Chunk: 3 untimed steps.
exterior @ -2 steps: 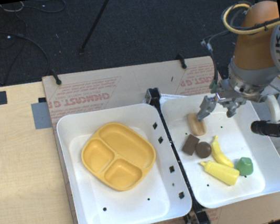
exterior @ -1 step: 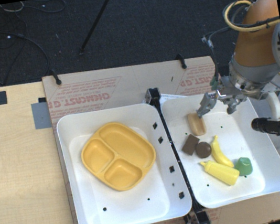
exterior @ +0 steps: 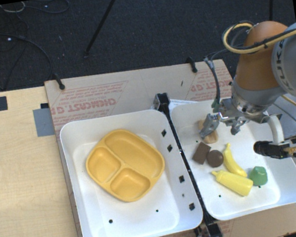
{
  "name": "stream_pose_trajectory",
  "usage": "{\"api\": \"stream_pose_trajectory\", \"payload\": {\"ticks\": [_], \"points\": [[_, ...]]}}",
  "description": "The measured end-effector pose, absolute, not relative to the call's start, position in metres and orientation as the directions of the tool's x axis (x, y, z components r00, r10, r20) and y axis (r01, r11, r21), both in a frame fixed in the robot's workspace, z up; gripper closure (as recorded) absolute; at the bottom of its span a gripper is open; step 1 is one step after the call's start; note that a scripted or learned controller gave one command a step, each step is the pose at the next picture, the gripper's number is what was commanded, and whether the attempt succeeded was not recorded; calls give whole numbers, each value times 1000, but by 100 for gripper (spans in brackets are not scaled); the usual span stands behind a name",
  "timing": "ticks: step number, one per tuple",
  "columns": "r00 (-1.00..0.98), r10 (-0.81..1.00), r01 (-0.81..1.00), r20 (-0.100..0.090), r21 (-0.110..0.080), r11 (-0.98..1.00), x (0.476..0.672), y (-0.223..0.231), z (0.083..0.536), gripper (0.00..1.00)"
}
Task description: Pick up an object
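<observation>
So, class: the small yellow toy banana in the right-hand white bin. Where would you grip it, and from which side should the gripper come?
Grip the small yellow toy banana across its narrow middle, coming straight down from above. It lies flat and runs roughly up-down in the camera view, so the fingers should close from its left and right. A round brown piece sits close on its left and the yellow cylinder-shaped toy by its lower end, so room is probably tight there.

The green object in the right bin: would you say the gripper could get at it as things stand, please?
Probably yes. The green object lies uncovered near the right bin's edge, touching only the yellow bottle, and the gripper hovers over the same bin.
</observation>
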State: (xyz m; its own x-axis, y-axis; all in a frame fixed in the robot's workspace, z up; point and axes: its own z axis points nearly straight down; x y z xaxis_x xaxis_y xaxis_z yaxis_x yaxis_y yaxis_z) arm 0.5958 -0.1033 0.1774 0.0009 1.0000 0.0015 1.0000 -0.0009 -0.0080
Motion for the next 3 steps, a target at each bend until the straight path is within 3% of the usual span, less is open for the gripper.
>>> {"api": "stream_pose_trajectory", "payload": {"ticks": [2,3], "points": [[1,1000,1000,1,-5,-1,592,-102,85,0],[4,1000,1000,1,-6,-4,593,-103,97,100]]}}
